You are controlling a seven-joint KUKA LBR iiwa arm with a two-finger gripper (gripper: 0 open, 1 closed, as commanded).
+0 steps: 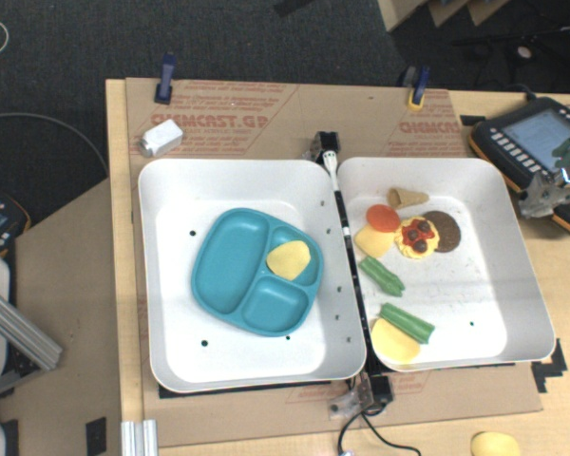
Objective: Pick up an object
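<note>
One yellow piece [495, 443] edge-cropped

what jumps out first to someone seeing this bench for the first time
A teal divided plastic plate lies tilted in the left white bin, with a pale yellow toy food piece in one compartment. The right white bin holds a cluster of small toy foods, among them a red round one.

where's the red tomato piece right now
In the camera view, the red tomato piece lies in the right bin, near its upper left, just below the cone and touching the pale yellow piece.
</note>
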